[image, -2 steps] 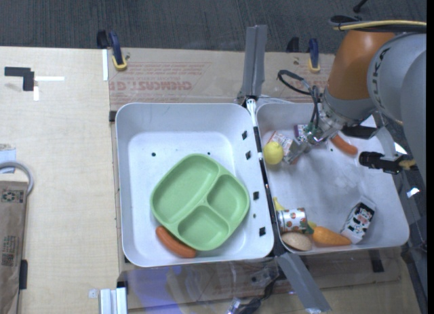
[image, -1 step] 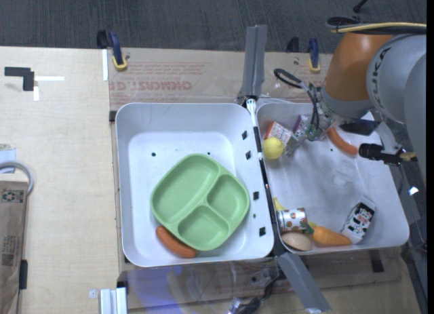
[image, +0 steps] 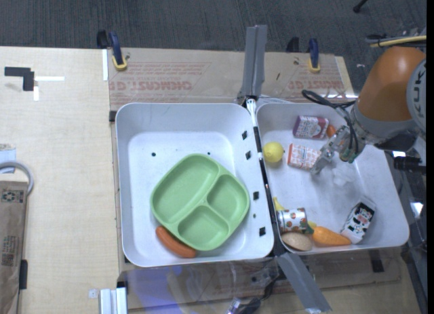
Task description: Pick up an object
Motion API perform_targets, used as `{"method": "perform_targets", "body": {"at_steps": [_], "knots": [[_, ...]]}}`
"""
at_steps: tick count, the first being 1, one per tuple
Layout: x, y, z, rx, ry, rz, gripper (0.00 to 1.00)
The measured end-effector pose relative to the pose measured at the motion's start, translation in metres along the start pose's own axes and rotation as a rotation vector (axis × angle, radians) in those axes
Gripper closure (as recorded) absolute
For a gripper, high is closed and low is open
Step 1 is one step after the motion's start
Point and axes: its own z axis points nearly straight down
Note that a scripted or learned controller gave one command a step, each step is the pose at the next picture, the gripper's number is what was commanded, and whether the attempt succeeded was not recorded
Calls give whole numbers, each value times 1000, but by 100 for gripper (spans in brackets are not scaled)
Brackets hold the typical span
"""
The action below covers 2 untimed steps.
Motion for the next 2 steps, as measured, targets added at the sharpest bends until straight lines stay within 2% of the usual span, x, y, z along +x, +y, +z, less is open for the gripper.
{"method": "perform_targets", "body": {"at_steps": [1,2], "knots": [[39,70,-126,-1,-2,-126,100],[18,94,-99,0,-1,-128,100]]}}
